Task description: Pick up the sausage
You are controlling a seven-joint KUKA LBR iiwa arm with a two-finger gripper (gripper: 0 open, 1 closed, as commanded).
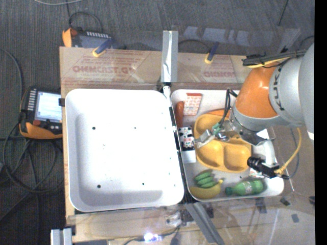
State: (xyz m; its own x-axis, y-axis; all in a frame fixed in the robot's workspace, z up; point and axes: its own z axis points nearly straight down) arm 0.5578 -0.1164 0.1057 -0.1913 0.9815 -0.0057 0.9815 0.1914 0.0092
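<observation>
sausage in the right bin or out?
In. The sausage lies inside the right bin, against its left wall near the far corner.

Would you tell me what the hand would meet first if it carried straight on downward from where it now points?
Most likely the yellow tray lying right under the hand; depth is hard to judge from above. The sausage lies off to the side.

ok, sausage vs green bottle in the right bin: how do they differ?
The sausage is reddish-orange and lies at the bin's far left edge, running roughly front to back; the green bottle is green and lies along the near wall, running left to right. The sausage looks smaller and plain; the green bottle has a pale label band. Both lie flat in the right bin, apart from the gripper.
</observation>
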